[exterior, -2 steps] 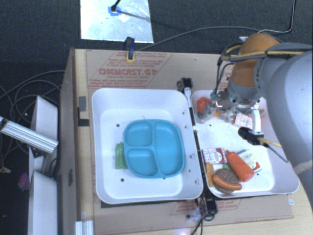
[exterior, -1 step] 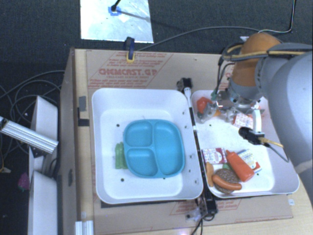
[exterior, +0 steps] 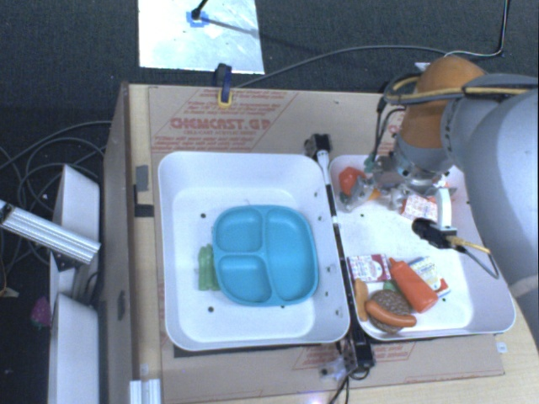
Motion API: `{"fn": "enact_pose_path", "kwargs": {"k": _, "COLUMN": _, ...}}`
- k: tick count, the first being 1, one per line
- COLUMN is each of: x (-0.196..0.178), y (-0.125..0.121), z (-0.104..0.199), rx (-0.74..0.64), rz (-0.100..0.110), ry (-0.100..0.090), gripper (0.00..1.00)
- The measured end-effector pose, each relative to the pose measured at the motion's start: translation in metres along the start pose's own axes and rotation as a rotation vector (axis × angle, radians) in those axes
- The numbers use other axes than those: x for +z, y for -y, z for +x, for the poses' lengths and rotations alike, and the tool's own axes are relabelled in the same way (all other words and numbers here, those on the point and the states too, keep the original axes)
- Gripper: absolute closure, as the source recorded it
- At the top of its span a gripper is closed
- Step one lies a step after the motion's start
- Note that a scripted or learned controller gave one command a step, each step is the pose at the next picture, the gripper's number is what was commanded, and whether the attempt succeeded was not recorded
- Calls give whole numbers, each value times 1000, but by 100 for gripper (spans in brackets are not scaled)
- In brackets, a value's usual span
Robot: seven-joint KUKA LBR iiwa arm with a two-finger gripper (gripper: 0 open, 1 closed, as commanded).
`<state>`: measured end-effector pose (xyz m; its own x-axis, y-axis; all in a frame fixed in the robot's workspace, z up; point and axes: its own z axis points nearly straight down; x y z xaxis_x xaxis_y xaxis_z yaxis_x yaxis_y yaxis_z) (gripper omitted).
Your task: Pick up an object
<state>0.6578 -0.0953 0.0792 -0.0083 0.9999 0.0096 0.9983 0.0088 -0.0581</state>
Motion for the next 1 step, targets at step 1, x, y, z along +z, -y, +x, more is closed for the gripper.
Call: {"fn": "enact_pose_path", "kwargs": {"k": 1, "x": 0, "y": 1, "z": 3, "rx": 3, "rz": -1, "ry": 9, "gripper": 0}}
